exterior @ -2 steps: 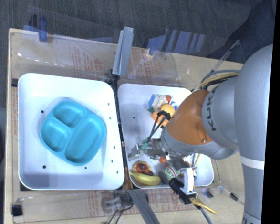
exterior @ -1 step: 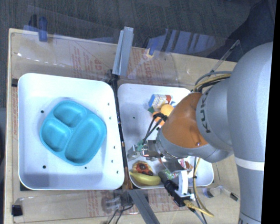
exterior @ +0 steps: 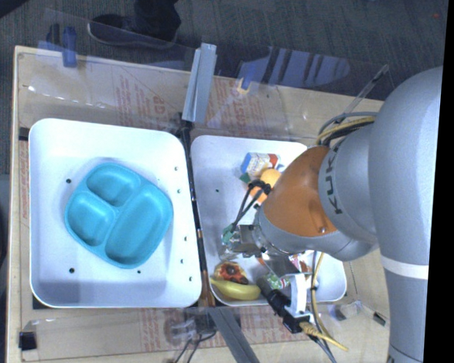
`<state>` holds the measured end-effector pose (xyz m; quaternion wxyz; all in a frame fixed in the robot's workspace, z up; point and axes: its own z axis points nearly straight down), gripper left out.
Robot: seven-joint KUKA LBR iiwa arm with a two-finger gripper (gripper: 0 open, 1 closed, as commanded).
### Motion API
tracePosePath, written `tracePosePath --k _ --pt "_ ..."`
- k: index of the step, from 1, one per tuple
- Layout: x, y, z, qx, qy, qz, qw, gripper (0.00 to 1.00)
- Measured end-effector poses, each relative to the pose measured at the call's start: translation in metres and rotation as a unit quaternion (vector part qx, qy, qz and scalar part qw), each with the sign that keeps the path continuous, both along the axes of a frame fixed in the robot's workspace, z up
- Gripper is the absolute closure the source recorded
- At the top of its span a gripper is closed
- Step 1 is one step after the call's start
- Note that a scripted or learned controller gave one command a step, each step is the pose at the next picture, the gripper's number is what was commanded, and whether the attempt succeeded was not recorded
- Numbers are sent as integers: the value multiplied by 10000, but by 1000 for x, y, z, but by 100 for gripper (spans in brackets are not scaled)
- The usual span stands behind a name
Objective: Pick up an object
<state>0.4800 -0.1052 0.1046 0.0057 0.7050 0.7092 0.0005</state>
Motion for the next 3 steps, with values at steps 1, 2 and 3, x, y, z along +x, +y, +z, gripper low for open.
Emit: tracePosePath --k 1,2,3 --pt "0 -2 1 -22 -7 -17 10000 0" --pt "0 -2 -8 -51 -22 -74 10000 0" --pt "77 1 -10 -50 0 -69 10000 0"
